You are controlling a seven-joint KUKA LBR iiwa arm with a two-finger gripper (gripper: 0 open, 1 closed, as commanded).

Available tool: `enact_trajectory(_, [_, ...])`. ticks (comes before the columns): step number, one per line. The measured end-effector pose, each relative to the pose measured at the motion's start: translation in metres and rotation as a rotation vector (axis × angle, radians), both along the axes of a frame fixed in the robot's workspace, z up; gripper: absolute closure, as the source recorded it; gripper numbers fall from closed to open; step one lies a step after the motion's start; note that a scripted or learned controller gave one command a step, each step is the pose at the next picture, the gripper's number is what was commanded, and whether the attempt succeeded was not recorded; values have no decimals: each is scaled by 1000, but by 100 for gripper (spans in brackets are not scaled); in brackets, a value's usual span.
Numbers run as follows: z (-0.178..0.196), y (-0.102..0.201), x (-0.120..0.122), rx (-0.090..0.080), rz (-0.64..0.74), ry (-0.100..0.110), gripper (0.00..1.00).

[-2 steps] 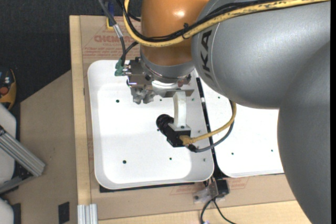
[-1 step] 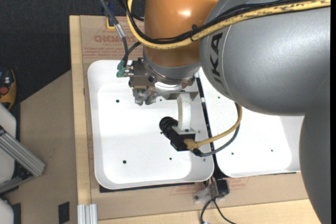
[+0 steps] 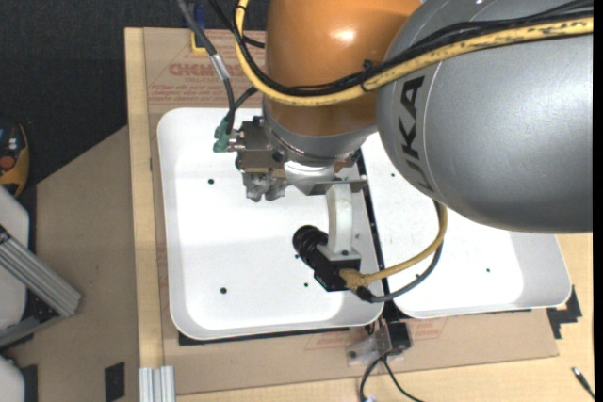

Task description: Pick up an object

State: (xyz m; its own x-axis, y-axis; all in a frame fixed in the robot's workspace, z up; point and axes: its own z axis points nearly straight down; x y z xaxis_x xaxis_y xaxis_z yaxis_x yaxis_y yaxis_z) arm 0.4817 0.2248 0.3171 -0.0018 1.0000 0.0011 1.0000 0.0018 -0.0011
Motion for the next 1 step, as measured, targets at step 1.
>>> enact_trajectory(1, [11, -15, -3, 0, -3, -2, 100])
